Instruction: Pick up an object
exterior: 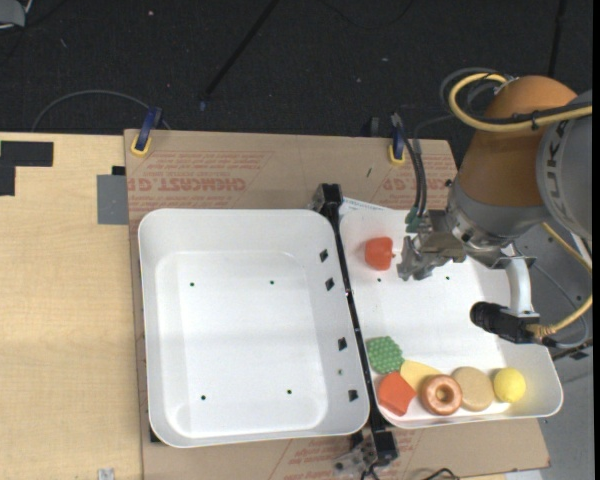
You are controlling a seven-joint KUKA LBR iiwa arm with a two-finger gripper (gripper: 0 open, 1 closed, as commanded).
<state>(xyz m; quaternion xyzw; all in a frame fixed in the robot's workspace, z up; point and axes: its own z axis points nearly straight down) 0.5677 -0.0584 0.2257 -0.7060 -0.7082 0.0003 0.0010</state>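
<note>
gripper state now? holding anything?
Gripper: cannot be told from this view whether it is open or closed. Nothing seen in it; it sits just right of the orange block in the right bin.

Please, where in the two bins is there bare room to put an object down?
The left bin has bare floor from wall to wall. In the right bin, free floor lies between the tool and the front row; the front, from the green piece to the yellow ball, is crowded.
</note>
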